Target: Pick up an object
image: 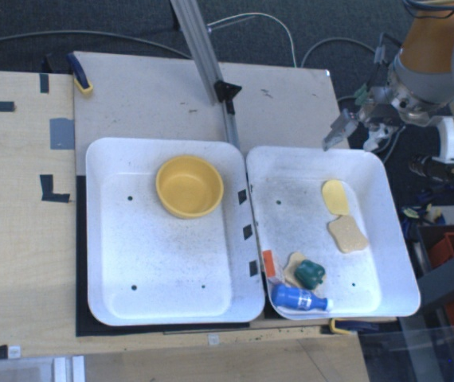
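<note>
you have the arm [430,46] parked high at the right, outside the bins. the left bin [115,293] carries one thing, a yellow bowl [189,185] sitting upright toward its far side, well apart from every wall. the right bin [291,173] has the clutter: a yellow piece [335,196] and a tan sponge [347,234] just beside each other near the right wall, then a green lump [310,273] on a pale scrap [294,266], a blue bottle [299,298] lying against the near rim, and a small orange bit [268,262] by the divider. any of these could be your pick; none is in the gripper [353,127], which hangs above the right bin's far rim with its fingers spread and nothing between them.

what could go wrong, by my reading: the bottle is round and pressed to the rim, so it may roll or a finger may strike the wall on the way down. the green lump touches its neighbours, so a close could catch two things or shove them. the sponge and yellow piece lie flat and low, easy to skid over.

for room, the middle of the right bin is bare, and so is the near half of the left bin. the slanted pole [203,42] crosses over the far edge between the bins; keep clear of it if you swing toward the bowl.
</note>
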`<state>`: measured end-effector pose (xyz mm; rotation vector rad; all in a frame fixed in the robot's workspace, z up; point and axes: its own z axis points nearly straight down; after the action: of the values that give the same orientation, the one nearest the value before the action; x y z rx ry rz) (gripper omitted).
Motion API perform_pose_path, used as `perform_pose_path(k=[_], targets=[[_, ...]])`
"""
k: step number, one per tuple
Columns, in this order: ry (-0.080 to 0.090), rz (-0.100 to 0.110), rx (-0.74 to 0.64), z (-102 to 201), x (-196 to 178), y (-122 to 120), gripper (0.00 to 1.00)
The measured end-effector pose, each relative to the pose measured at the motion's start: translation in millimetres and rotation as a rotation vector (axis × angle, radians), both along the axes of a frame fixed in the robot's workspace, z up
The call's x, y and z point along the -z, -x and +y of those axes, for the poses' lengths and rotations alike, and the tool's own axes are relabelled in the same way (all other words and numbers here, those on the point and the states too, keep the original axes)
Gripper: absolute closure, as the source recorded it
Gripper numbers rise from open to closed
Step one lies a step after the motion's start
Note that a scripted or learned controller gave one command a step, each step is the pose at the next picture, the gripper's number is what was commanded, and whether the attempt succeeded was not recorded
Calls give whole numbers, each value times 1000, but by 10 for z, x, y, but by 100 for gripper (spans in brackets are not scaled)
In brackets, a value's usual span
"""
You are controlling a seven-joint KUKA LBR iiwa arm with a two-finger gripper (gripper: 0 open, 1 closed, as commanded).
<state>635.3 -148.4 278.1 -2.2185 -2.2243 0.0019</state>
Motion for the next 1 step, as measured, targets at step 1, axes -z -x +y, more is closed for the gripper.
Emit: perform_pose_path(k=[1], targets=[[0,0,0,-1,0,0,0]])
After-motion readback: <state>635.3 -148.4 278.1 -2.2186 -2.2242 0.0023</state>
